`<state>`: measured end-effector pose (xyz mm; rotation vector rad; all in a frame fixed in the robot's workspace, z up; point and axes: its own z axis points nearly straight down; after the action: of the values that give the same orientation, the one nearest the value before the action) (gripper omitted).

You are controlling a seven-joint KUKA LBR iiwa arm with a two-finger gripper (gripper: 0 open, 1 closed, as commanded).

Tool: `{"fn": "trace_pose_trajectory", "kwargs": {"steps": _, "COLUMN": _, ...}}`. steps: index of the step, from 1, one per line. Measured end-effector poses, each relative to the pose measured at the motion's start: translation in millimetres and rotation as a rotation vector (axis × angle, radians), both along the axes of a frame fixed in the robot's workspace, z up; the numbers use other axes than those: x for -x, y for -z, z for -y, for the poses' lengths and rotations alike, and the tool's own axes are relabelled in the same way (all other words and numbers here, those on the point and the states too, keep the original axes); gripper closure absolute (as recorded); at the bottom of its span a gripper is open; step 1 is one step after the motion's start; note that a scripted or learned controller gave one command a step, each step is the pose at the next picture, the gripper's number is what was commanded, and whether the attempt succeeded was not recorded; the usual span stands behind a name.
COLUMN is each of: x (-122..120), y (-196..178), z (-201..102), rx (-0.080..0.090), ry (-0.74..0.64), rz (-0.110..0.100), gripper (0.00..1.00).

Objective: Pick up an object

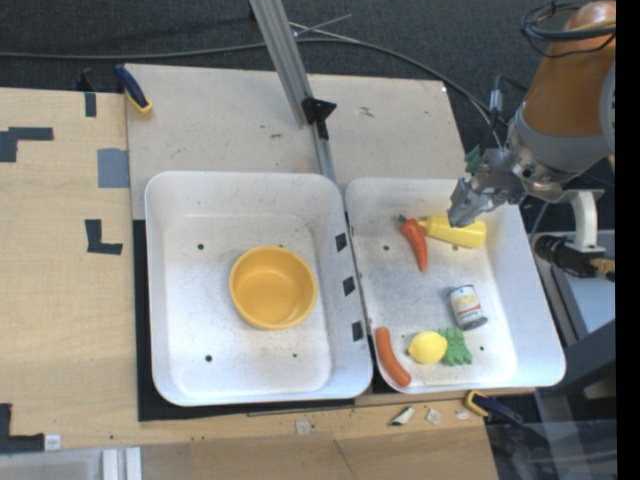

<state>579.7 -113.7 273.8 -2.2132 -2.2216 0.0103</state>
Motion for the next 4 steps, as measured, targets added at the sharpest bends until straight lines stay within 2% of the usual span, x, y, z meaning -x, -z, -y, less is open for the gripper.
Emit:
{"fn": "trace_pose_trajectory", "kwargs": {"steps": 1, "x": 0.0, "y": 0.0, "z": 0.0, "rx": 0.0, "ry": 0.0, "rz": 0.0, "gripper": 0.0}}
{"fn": "trace_pose_trajectory", "kwargs": {"steps": 2, "x": 2.4, "y": 71.6, "z": 1.9, "rx": 0.0, "ry": 0.001, "rz": -0.009, "gripper": 0.0}}
{"fn": "trace_pose_trajectory", "kwargs": {"steps": 4, "x": 8.4, "y": 185.7, "z": -9.5, "rx": -0.003, "ry": 0.001, "rz": -0.003, "gripper": 0.0}}
